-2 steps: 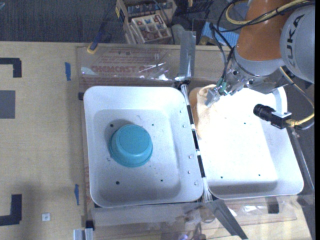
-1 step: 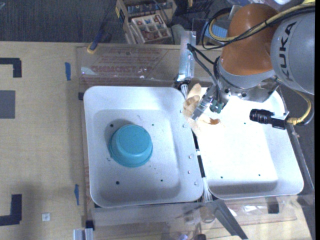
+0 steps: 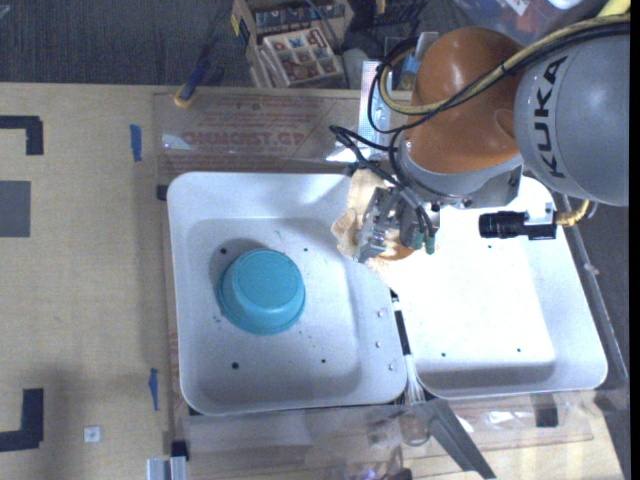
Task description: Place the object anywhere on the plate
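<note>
One claw (image 3: 383, 230) over seam between two bins, finger state unclear; tan object (image 3: 350, 226) just beside; blue plate (image 3: 262, 289) well left-below.

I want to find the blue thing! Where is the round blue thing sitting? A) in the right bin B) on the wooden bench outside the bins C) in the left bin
C: the round blue thing sits on the floor of the left bin, away from the claw.
</note>
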Robot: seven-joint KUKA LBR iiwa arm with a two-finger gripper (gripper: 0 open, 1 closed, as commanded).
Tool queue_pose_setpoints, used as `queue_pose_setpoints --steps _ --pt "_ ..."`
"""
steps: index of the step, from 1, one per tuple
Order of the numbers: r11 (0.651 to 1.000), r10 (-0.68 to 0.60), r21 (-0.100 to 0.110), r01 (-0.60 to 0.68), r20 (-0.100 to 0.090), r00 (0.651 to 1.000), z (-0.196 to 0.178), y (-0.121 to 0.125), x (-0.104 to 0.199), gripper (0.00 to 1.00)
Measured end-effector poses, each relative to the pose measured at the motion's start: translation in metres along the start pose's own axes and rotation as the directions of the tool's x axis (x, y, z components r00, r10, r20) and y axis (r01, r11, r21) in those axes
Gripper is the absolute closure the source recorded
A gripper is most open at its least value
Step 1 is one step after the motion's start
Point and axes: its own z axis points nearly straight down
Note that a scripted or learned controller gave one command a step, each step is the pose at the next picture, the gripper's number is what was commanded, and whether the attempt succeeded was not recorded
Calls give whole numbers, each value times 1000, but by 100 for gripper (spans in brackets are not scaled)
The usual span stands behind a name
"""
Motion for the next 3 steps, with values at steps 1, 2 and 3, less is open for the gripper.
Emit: queue_pose_setpoints --steps 1,2,3 --pt "968 -252 -2 252 4 968 -10 40 23 100" --pt "966 -259 -1 259 0 966 -1 80 61 100" --pt "966 -259 0 259 -1 966 -8 117 97 100"
